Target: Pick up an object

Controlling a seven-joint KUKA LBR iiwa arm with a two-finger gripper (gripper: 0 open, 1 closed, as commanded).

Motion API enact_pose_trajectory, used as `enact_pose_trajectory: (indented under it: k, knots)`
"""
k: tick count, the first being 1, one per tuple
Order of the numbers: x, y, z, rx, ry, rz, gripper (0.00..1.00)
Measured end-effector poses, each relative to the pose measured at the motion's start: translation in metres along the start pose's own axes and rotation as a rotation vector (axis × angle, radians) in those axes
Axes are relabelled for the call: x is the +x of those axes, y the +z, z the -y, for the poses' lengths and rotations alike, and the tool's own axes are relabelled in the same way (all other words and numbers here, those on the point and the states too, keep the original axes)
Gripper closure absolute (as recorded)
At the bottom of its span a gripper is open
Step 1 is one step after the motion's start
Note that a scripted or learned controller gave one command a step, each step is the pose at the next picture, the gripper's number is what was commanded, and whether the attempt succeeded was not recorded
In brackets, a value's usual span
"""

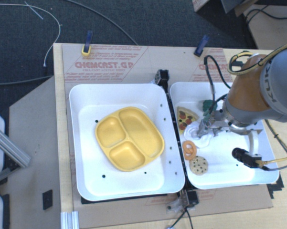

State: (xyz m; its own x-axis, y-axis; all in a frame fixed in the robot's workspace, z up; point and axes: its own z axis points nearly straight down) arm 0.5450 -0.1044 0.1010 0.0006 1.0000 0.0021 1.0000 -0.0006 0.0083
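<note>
This looks like a robotics lab: a grey-and-orange industrial arm (258, 92) works over a film-covered board surface (110, 63) held by blue clamps (88, 43), carrying two white bins (77, 128), with loose cables (58, 30) trailing over dark carpet (148, 8).

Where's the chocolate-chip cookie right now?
In the camera view, the cookie lies in the right bin, near its left wall toward the front, just below the pretzel.
</note>
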Motion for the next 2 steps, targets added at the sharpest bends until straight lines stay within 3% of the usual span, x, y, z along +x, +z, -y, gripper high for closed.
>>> enact_pose_trajectory:
  k: [2]
  knots:
    - [-0.002, -0.106, -0.002, 0.002, -0.002, 0.003, 1.0]
